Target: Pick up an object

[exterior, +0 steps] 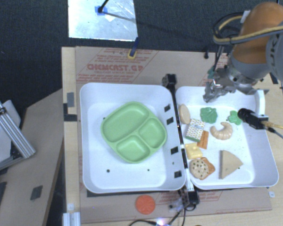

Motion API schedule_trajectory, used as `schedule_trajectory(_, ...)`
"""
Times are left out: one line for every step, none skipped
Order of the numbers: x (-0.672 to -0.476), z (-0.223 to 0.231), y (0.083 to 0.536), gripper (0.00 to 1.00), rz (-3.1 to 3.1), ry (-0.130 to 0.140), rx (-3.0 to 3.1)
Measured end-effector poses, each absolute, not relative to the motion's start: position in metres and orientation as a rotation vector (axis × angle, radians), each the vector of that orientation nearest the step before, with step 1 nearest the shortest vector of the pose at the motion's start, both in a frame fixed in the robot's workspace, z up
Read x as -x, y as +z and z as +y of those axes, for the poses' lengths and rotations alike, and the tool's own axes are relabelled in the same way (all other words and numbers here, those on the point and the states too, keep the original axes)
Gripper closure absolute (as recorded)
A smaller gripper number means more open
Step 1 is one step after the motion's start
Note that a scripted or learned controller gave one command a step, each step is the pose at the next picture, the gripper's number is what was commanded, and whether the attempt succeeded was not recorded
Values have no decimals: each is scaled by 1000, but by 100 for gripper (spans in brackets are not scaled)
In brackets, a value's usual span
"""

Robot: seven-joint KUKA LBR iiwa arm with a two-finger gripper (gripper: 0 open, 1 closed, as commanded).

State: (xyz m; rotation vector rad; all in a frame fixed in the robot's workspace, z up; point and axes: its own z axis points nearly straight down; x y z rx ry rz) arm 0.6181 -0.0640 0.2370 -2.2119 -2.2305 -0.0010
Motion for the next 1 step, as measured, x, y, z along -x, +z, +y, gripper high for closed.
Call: schedule_trajectory(-590,-20,242,100,-2230,-2,2210)
